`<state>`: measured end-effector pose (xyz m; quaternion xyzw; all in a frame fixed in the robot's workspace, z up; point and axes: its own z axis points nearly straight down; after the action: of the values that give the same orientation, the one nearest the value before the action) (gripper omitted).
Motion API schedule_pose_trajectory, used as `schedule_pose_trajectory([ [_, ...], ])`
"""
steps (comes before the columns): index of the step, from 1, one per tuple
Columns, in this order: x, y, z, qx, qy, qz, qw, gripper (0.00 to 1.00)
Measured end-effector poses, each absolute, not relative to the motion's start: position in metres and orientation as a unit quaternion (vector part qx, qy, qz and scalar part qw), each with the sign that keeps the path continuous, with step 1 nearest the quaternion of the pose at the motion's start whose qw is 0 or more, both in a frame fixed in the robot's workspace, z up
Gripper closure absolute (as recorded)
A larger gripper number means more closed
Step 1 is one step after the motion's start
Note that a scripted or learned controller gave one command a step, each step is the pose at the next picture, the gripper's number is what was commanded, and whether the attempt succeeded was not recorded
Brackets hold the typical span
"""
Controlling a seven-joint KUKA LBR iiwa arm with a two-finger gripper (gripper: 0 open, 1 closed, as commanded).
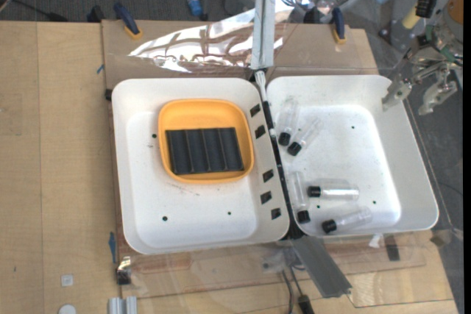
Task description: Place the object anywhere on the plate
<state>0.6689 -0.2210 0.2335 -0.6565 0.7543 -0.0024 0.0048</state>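
Currently: clear vials [333, 193] with black caps lie loose in right bin [412, 158]. Orange plate [204, 111], bearing a black ribbed tray [204, 150], sits in left bin [140, 180]. Gripper [419, 88] hangs over right bin's far-right corner, touching nothing.

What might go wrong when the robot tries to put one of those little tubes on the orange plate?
1. The clear tubes are see-through, so a grab could miss.
2. Several lie close by the bin wall, which may block the gripper.
3. The black rack covers much of the orange plate, so a round tube might roll off.
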Motion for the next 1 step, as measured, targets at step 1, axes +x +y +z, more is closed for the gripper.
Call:
schedule_pose_trajectory([
  [1,0.669,-0.221,0.2369,-0.681,0.732,-0.0029,0.005,0.0],
])
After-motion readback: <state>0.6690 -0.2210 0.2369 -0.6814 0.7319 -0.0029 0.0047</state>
